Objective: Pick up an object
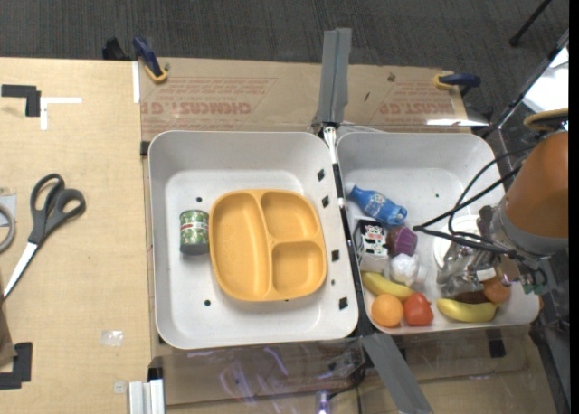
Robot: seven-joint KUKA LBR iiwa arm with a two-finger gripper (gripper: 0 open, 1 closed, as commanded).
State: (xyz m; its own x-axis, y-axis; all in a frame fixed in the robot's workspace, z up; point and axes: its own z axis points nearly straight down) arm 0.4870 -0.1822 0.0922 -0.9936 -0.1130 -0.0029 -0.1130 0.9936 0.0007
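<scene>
Yellow and curved, a banana [467, 310] lies at the near right corner of the right white bin [425, 150], and your metal two-finger gripper [463, 269] hangs low just above it, beside a small orange-brown rounded item [497, 292]. You cannot tell from this angle what the gripper's state is; cables and metal hide it. Left of that banana sit a red tomato-like ball [418, 310], an orange fruit [387, 311] and a second yellow banana [386, 285]. Farther back lie a white lump [403, 268], a purple cup-like piece [403, 241], a small printed white box [374, 239] and a blue plastic bottle [376, 205]. Across the divider, the left white bin [172, 222] holds a yellow three-compartment plate [268, 244], with a small green can [194, 231] just beside its left edge. Black-handled scissors [41, 222] rest on the wooden bench [72, 313], well apart.
</scene>
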